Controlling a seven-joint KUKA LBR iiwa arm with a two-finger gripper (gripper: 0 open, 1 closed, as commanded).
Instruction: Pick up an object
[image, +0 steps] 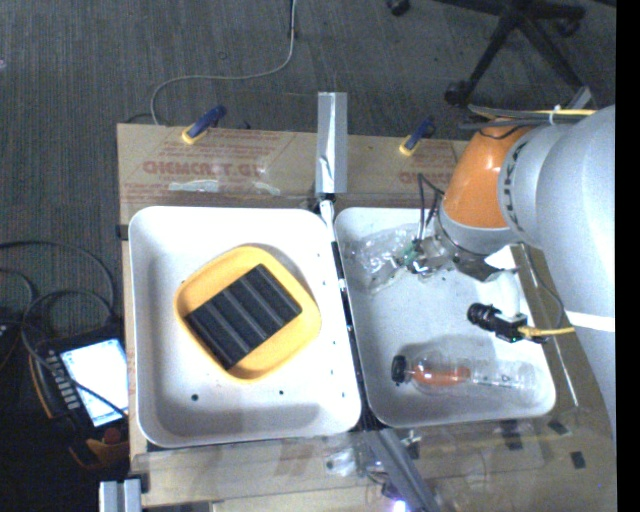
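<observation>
Behind the white bins (150, 330), cardboard (215, 170) reads "CHEMCRET"; gripper (425, 255) state cannot be told.

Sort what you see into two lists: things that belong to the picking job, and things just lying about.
Job: gripper; crumpled plastic; bottle; yellow tray; bins.
Lying about: clamps; cable; tablet.

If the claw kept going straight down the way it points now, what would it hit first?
Most likely the crumpled clear plastic wrapper at the back of the right bin; the claw is right beside it, though depth is unclear.
</observation>
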